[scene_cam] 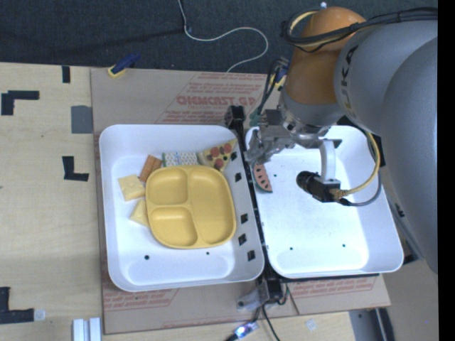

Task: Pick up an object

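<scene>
**Grey metal over the divider, nothing lifted yet**

Grey and tangled with cable, the gripper (261, 148) hangs at the far end of the divider between the two bins. Whether its tips are apart or together I cannot tell; wrist hardware covers them from this angle. Just below it, on the near side, a small reddish wedge-shaped object (264, 179) lies on the floor of the right bin (334, 251), close against the divider. It looks like the nearest candidate for the pick, though I cannot tell whether it touches the tool.

As a judgement: the pick is at the approach or grasp stage. Nothing is visibly raised off a bin floor, so closing on an item and lifting it remain to be done.

Outward from the divider, the left bin (114, 212) holds a yellow sectioned plate (190, 206) across its middle. Tucked at the plate's far edge are several small flat pieces: a tan cracker-like slab (131, 187), a brownish strip (149, 167), and a patterned piece (220, 153) nearest the divider. To the divider's right, a black cylindrical fitting (316, 185) hangs off the arm over the right bin.

Both bins rest on a cardboard sheet (206, 98) with red print, laid over a pale wooden bench (43, 212) marked with black tape. Beyond the cardboard is dark carpet (92, 13) with a white cable (220, 34) looping across it.
</scene>
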Robot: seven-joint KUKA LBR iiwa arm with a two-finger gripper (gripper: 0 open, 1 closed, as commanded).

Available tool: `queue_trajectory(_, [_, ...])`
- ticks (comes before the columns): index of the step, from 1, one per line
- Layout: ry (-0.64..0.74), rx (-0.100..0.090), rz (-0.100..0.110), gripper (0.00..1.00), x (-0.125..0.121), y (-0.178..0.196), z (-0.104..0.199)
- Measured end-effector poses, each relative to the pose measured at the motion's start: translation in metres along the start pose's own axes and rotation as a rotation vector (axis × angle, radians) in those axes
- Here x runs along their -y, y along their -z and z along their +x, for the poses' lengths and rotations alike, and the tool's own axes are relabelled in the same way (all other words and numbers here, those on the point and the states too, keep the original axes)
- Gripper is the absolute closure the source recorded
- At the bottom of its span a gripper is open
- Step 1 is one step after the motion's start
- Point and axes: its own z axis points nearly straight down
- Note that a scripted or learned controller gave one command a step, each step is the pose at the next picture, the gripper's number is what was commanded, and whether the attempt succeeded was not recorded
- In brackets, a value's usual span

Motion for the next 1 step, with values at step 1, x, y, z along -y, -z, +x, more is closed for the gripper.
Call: queue_trajectory(1, [-0.001,0.002,0.002,1.00,-0.0183,-0.0227,0.0533])
